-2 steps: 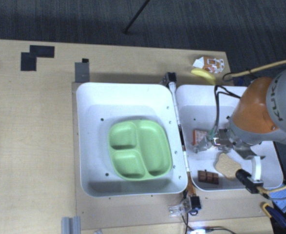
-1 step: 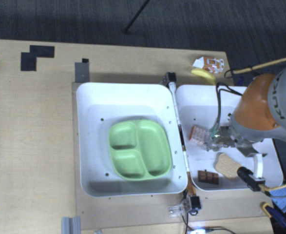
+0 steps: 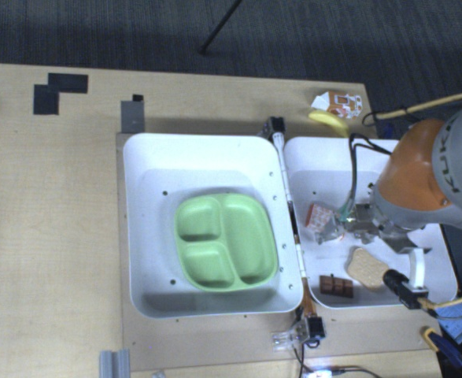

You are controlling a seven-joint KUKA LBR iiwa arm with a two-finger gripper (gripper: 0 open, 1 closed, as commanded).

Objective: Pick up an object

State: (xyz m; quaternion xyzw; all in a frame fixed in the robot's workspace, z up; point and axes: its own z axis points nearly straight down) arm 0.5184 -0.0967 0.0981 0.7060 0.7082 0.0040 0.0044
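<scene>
Plainly, the right-hand white bin is crowded: a small crinkled packet with red and white print lies near its middle, a tan slice-shaped piece like toast sits lower and to the right of it, and a dark brown bar scored into squares rests near the bin's lower edge. The grey arm with its orange band comes in from the right of the frame and covers much of the bin's right half, so whatever lies under it is hidden. The jaws sit low over the bin just beside the packet's right edge, between it and the toast piece; whether they are apart or together cannot be told, since the wrist body and a greenish glint blur that spot, and nothing can be seen held in them. A black and white part of the tool juts toward the lower right over the bin rim. The left bin carries a pale green divided plate with three compartments (well apart from the arm). On the worktop, above the right bin, a yellow curved thing and a small orange and white packet lie together; black patches mark the upper left.
</scene>
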